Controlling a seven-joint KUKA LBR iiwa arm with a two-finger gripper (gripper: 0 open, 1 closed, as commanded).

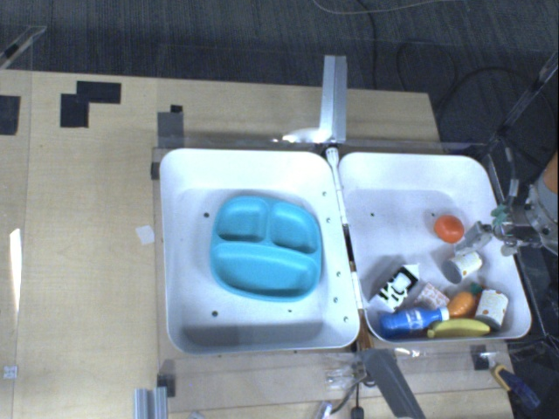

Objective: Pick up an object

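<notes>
Banana (460, 327) untouched at near edge of right bin (410, 182); gripper (500, 228) hovering above, grip state unreadable, nothing lifted yet.

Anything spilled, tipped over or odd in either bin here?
Nothing spilled or damaged. The blue divided plate lies flat in the left bin. The right bin's toys crowd its near corner, the banana against the blue bottle, orange ball apart.

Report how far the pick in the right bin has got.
Done: the two-finger gripper has reached the right white bin's right edge. In hand: nothing visible between its fingers. Left: every item lies in the bin, including the round orange ball, small white cup, blue bottle and yellow banana.
</notes>
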